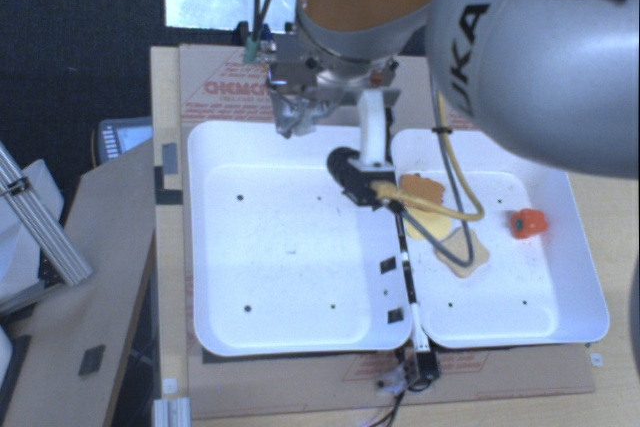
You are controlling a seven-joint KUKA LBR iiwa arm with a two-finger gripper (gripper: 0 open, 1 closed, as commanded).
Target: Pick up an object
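The left bin [250, 315] sat beside the right bin [565, 315], their rims touching. The claw [292, 120] hung over the left bin's far rim; whether it was open or closed could not be told. In the right bin lay a brown flat piece [422, 187], a tan flat piece [470, 260] close by, and farther right a small orange object [528, 223], well apart from the claw.

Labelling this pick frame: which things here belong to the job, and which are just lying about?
Job:
- gripper
- small orange-red block
- flat orange-brown piece
- flat tan piece
- shallow white right bin holding them

Lying about:
- red-printed cardboard sheet
- ribbed aluminium rail
- grey screen device
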